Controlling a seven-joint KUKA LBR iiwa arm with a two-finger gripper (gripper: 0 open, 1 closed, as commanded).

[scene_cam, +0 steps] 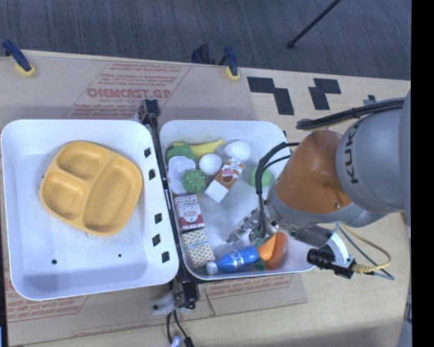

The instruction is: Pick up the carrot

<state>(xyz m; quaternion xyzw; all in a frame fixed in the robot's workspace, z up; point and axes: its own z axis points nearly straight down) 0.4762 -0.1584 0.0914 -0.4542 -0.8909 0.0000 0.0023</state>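
Could well close on the blue bottle (236, 259) or scrape the wall of the right bin (289, 269), with the carrot (274, 249) lying just right of and a little below the gripper (249, 230), crowded by both and leaving little room to straddle it. Reaches in from the right, orange-banded wrist low over that corner, tool pointed left and down among the clutter. Cannot tell whether open or closed.
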